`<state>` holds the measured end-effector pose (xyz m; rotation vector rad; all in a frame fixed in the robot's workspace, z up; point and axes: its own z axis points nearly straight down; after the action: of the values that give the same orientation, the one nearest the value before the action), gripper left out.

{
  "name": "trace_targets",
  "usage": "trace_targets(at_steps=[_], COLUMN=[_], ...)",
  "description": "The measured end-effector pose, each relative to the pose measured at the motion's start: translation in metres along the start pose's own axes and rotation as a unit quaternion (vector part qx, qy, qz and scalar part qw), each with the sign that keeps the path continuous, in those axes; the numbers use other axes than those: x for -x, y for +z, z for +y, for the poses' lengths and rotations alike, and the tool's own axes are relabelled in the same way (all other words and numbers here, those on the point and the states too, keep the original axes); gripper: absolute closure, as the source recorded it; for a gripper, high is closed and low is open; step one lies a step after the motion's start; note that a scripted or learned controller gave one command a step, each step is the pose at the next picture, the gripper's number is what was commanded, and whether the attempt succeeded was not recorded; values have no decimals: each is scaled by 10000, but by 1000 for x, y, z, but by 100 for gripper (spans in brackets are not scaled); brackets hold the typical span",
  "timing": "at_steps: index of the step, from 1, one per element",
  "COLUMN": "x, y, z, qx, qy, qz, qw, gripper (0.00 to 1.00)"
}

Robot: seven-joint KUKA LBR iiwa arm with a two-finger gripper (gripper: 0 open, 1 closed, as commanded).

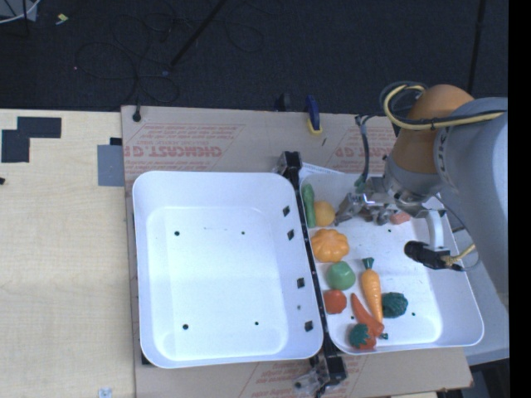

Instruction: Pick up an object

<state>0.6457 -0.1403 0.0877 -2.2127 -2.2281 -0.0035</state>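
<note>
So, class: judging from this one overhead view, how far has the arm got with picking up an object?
Done: the gripper has reached the back of the right bin, close to the yellow piece. In hand: nothing can be seen between its fingers. Left: the grasp and the lift. The orange pumpkin, carrot and broccoli all lie on the bin floor.

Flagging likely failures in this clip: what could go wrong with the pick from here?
The toys crowd the right bin's left side: the yellow pumpkin touches the green ball, so a grab may nudge neighbours or catch two. The gripper sits by the bin wall near the small yellow piece; it may clip the divider.
</note>
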Motion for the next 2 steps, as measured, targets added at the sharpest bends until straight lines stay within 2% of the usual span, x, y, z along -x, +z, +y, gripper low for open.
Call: trace_targets(at_steps=[1,2], x=[50,-60], y=[0,1], z=[-36,-122], qx=[-28,-47], qy=[52,12], qz=[-21,13], qw=[10000,10000], gripper=[0,0])
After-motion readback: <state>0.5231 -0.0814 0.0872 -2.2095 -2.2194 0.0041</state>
